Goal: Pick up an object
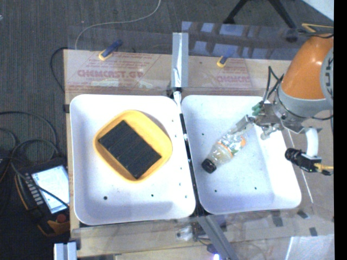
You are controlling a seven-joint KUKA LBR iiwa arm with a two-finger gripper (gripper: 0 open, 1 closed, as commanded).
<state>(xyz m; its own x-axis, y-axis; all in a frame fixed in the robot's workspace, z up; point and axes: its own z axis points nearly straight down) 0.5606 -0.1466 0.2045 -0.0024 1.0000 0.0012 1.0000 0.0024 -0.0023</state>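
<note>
A clear plastic bottle with a black cap lies on its side in the right bin, cap toward the lower left. My gripper hangs at the bottle's upper right end, close to its base. In the left bin sits a yellow dish with a black ribbed pad lying in it.
A metal divider post stands behind the seam between the bins. Clamps and a clear sheet lie along the back of the bench. A black-and-yellow fitting sticks out at the right bin's right rim. A tablet lies on the floor at left.
</note>
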